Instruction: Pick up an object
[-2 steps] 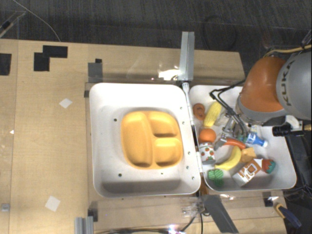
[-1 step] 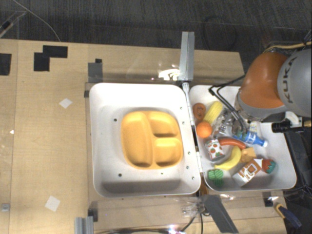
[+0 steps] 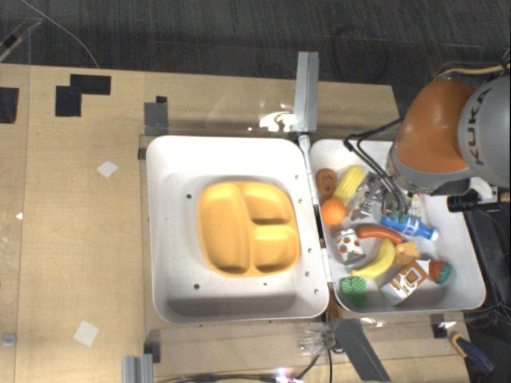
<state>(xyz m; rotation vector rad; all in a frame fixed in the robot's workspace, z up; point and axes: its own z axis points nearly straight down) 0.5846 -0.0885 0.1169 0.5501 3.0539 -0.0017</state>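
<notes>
grey arm [image 3: 487, 126], orange band [image 3: 431, 130], black KUKA lettering, black cable, bare-metal gripper [image 3: 377, 202]

The only lettering that reads is on the arm [image 3: 479, 126]: large dark capitals "KU" run down its grey casing at the right edge, the rest of the word cut off. Any print on the small cartons [image 3: 406, 282] in the right bin [image 3: 471, 282] is too small to make out.
</notes>
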